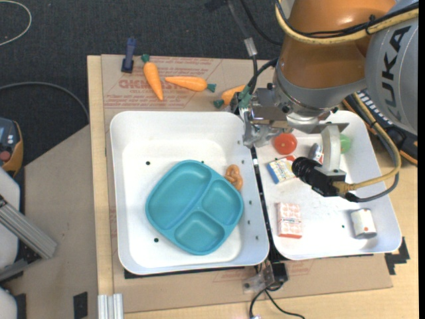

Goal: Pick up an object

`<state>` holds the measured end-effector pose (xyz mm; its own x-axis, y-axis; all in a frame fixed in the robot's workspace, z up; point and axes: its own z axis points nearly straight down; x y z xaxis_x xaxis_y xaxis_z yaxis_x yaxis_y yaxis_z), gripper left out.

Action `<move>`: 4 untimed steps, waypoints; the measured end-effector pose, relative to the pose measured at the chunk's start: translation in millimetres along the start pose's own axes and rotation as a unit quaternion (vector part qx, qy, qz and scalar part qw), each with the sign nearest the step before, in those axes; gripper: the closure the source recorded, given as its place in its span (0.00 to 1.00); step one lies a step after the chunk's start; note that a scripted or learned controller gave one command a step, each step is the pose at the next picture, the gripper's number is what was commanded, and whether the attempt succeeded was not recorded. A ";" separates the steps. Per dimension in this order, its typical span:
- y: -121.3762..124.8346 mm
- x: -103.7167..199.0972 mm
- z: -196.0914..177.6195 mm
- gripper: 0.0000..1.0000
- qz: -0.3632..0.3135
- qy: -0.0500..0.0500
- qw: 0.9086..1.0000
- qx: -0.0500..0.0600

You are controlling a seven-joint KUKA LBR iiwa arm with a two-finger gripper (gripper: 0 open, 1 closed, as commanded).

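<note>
My gripper (pixel 255 126) hangs under the grey and orange arm (pixel 319 52) at the back left corner of the right bin (pixel 382 241), close to the wall between the two bins. Just right of it a red tomato (pixel 286 142) lies on the bin floor. A blue and white box (pixel 281 170) lies a little nearer the front. A white tube with a green end (pixel 331 145), a pink and white carton (pixel 289 218) and a small white box (pixel 362 222) also lie in this bin. Nothing shows in the gripper.
The left bin (pixel 126 145) holds a teal divided plate (pixel 194 207) and a small brown item (pixel 234 175) by its right wall. Two carrots (pixel 153 80) (pixel 187 83) and a blue clip (pixel 128 55) lie on the cardboard behind the bins. A black cable fitting (pixel 316 175) hangs over the right bin.
</note>
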<state>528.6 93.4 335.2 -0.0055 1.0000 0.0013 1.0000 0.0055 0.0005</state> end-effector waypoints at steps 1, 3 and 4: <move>6.3 23.5 -21.9 1.00 0.001 0.000 1.000 -0.002; 8.0 133.3 -25.0 1.00 0.001 -0.001 1.000 0.003; 22.9 130.5 39.6 1.00 0.004 -0.002 1.000 0.004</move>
<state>550.8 224.1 295.7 0.0018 1.0000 -0.0031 1.0000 -0.0018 -0.0082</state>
